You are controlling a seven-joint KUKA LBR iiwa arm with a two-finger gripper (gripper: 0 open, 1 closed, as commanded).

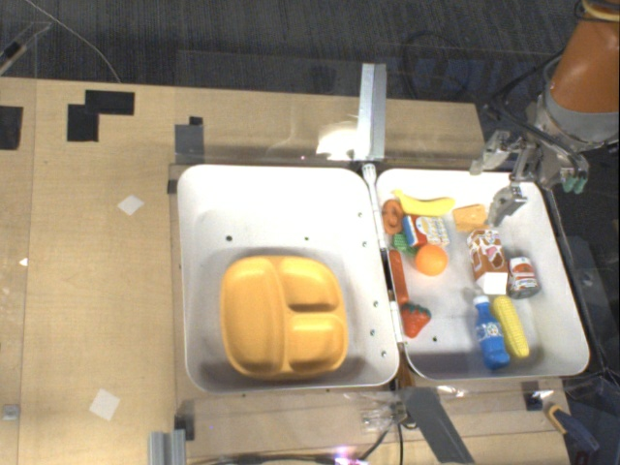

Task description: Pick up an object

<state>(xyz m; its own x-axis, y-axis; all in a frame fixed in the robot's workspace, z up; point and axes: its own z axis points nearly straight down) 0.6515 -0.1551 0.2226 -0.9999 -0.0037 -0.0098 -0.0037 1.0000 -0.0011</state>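
Arm enters from the right, orange band up top; the tool hangs over the far right part of the right bin, just above the items there. Whether it is apart or together I cannot tell — nothing is visibly clamped in it. Right bin contents: a banana at the far side, a brown round piece beside it, a small white-and-red carton below the banana, an orange ball touching that carton, a yellow-tan block just left of the tool. Below the tool sits a brown-and-white box, with a dark can just to its right. Near side: a blue bottle and a corn cob lying side by side, touching. A strawberry and a long red-orange piece lie along the bin's left wall. Left bin holds a yellow divided tray, flat, toward the near side. Both bins rest on the wooden table.
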